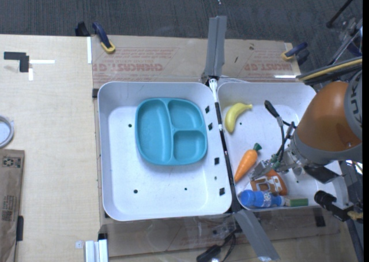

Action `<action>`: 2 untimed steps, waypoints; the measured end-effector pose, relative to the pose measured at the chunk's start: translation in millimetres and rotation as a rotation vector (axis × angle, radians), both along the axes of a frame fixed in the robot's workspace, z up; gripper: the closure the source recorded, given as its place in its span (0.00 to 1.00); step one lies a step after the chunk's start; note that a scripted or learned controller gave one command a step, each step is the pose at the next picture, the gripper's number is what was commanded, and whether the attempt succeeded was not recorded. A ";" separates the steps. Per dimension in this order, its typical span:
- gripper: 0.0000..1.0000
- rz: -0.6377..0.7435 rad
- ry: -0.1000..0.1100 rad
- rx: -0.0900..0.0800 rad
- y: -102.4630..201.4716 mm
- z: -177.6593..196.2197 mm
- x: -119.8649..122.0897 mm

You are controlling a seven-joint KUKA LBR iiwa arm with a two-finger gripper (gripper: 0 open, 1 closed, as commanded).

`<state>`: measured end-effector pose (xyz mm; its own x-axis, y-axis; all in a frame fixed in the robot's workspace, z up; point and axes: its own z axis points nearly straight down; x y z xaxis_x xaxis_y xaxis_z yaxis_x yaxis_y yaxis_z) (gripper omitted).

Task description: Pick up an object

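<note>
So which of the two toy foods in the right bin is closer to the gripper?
The orange carrot; it lies just left of the gripper, while the yellow banana sits farther up.

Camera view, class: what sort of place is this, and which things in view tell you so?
Most likely a robot lab or test bench. A robot arm reaches over two white bins on a board held by clamps, and the bins hold toy-like props: a blue plate, a banana and a carrot.

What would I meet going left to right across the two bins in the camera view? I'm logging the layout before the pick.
Blue divided plate in the left bin → banana → carrot in the right bin → the arm's orange band.
</note>
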<state>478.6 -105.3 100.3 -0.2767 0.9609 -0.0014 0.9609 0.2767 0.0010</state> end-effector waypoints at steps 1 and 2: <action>1.00 -0.004 -0.001 0.000 -0.6 8.9 0.8; 1.00 -0.005 0.001 0.000 31.4 91.0 16.7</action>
<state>495.3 -74.0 191.3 -0.2724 0.9622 -0.0013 0.9622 0.2724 0.0000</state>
